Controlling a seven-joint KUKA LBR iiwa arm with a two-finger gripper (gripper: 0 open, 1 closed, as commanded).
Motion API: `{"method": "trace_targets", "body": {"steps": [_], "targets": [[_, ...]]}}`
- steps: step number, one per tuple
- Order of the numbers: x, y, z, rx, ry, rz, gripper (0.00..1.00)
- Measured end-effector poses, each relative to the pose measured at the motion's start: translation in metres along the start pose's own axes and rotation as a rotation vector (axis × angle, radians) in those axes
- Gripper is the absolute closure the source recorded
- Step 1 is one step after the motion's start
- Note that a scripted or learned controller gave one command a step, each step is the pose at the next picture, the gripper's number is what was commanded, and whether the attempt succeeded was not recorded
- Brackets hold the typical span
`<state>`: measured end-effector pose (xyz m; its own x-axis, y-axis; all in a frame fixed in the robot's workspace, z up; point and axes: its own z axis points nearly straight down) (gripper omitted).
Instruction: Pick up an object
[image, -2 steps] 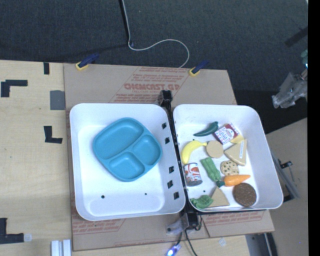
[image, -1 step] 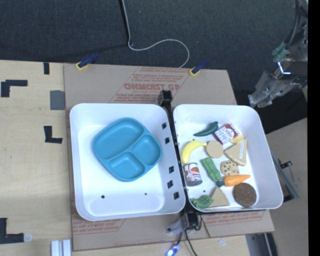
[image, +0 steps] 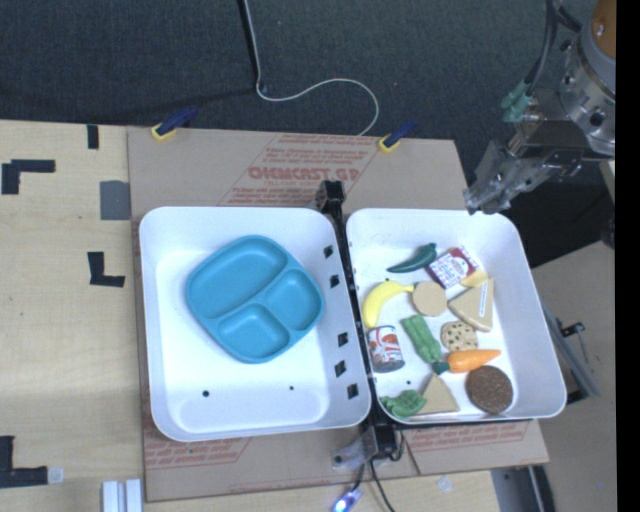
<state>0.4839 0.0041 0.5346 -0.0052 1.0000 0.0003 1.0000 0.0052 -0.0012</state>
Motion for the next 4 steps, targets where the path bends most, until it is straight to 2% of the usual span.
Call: {"method": "trace_targets", "body": {"steps": [1,2,3,4], "targets": [[0.102,0.005,0.0,0.0,0.001,-0.007,1.0],[0.122,0.0,0.037,0.005,-0.002,0.001,1.0],[0.079,-0.001,0.172,0.016,-0.005,0.009,1.0],[0.115,0.001,0.068,-0.011,0.003,-0.001,1.0]]}}
